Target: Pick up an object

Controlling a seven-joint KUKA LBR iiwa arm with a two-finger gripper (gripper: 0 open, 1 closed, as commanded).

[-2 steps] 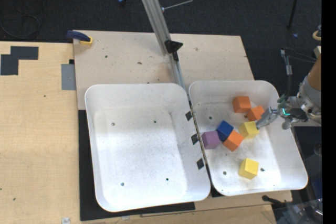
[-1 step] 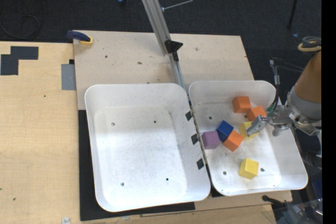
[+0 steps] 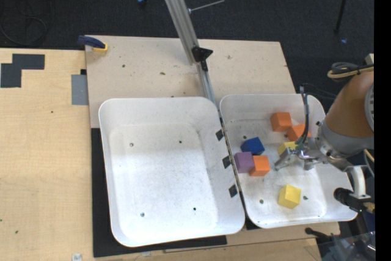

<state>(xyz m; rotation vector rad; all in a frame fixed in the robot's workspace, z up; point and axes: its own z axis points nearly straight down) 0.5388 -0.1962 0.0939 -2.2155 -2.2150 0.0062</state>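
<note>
Low in the right bin point(image 3: 317, 211), end effector point(image 3: 287, 159) beside orange block point(image 3: 261, 165).

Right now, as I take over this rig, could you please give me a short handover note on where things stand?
Gripper: low inside the right bin, beside a small yellow piece; I cannot tell whether it grips anything.
Objects, all in the right bin: orange cube near the back, blue block, purple cube touching a second orange cube, yellow cube near the front.
Left bin: beside the right one.
Done: arm is down among the blocks.
Left: secure one object and lift it.
</note>
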